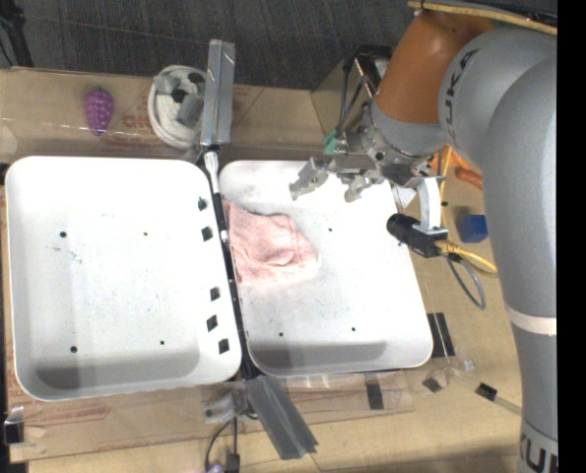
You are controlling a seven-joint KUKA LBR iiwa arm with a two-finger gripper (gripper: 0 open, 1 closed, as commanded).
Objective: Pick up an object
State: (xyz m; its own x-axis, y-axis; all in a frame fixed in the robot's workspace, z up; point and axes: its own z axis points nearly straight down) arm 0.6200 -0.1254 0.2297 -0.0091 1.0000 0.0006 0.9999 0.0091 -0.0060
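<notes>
A crumpled pink cloth point(267, 243) lies in the right bin point(371, 304), against its left wall. My gripper point(330, 187) hangs over the upper part of that bin, up and to the right of the cloth. Its two grey fingers point(307, 180) stand spread apart with nothing between them. The grey arm with its orange band reaches in from the upper right.
The left bin point(105, 274) lies beside the right one, with a grey divider bar point(219, 264) between them. Behind the bins sit a purple object point(98, 110) and a white coil of cable point(177, 104). Cables and a blue block point(473, 229) lie right of the right bin.
</notes>
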